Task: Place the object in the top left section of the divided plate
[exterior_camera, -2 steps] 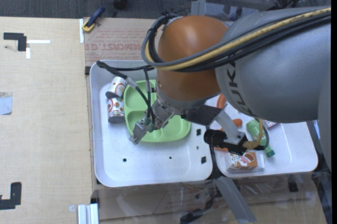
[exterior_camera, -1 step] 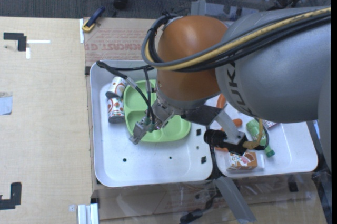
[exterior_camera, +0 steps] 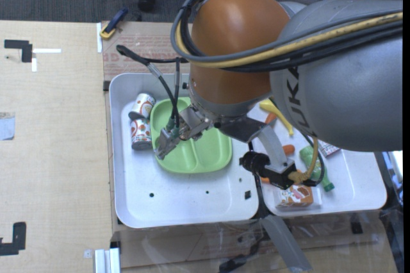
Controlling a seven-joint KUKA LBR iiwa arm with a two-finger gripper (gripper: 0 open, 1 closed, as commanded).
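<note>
The pincer hangs over the plate's left edge in the left bin; what it holds, I cannot tell. The can beside the plate looks light, stiff, slippery: grip its sides.

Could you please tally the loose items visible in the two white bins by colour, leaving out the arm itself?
Green: 2, the divided plate in the left bin and a partly hidden green item in the right bin
Red and white: 1, the can
Orange: 2, a carrot-like piece and a small piece
Brown: 1, the small box
Total: 6
</note>
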